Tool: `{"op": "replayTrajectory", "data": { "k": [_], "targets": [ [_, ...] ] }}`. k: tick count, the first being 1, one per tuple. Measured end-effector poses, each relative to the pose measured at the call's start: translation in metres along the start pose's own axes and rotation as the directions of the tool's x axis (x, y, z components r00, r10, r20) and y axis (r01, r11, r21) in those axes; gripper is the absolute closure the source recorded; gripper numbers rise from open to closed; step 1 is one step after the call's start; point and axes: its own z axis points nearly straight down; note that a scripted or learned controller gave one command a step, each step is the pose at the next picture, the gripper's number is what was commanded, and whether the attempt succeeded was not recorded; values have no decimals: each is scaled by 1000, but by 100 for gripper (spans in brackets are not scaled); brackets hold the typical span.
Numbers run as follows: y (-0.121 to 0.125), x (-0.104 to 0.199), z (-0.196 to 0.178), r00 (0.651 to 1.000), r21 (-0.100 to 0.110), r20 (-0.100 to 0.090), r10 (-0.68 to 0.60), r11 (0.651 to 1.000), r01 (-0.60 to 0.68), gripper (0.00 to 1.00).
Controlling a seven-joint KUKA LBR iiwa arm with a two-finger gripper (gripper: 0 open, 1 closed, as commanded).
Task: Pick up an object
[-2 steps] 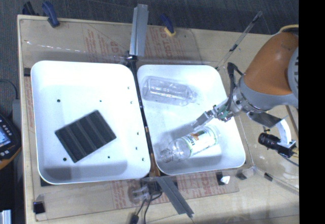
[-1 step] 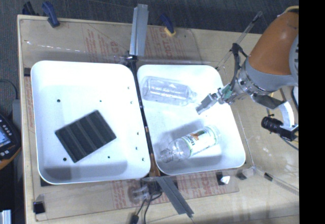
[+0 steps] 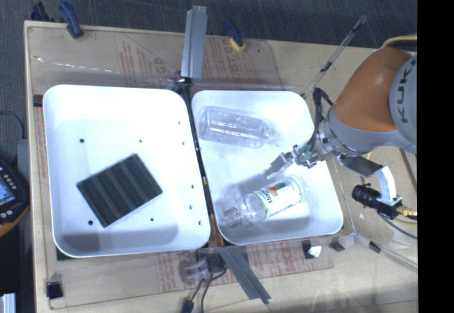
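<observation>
Gripper (image 3: 278,165) hovers low in the right bin (image 3: 323,191), just above the labelled bottle (image 3: 266,204); I can't tell how it's set from here. A second clear bottle (image 3: 234,127) lies near the far wall. A black pad (image 3: 119,189) sits in the left bin (image 3: 64,113). My worry: that round, slick bottle rolls or squirts aside if I come down off-centre.

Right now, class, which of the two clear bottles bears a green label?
The bottle nearer the front of the right bin, just below the tool. The other bottle, toward the back, looks plain.
</observation>
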Motion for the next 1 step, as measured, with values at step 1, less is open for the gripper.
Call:
{"op": "replayTrajectory", "data": {
  "k": [1],
  "targets": [
    [-19,6,67,1000,0,0,1,1000,-1,0]
  ]
}}
